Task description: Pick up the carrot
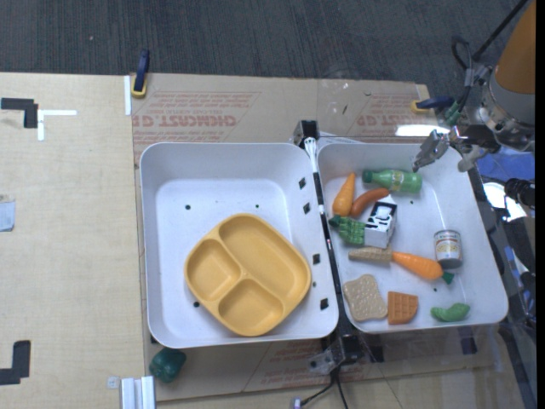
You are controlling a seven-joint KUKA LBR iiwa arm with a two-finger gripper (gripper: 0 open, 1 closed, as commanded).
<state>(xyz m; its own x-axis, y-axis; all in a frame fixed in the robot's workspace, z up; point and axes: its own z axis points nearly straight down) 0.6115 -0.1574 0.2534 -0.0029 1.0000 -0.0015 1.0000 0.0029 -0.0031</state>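
Note:
An orange carrot (416, 265) with a green tip lies in the right bin (488, 254), pointing left, just left of a small can. A second orange carrot-like piece (343, 194) lies near the bin's far left, next to a reddish-orange piece (370, 199). My gripper (448, 152) hangs over the far right corner of the right bin, well apart from both carrots. Its fingers (428, 150) are spread open with nothing between them.
The right bin also holds a green bottle (393, 180), a white box (381, 221), a can (447, 247), a bread slice (366, 296), an orange cracker (402, 307) and a green pickle (450, 313). A yellow divided plate (247, 273) lies in the left bin (170, 186).

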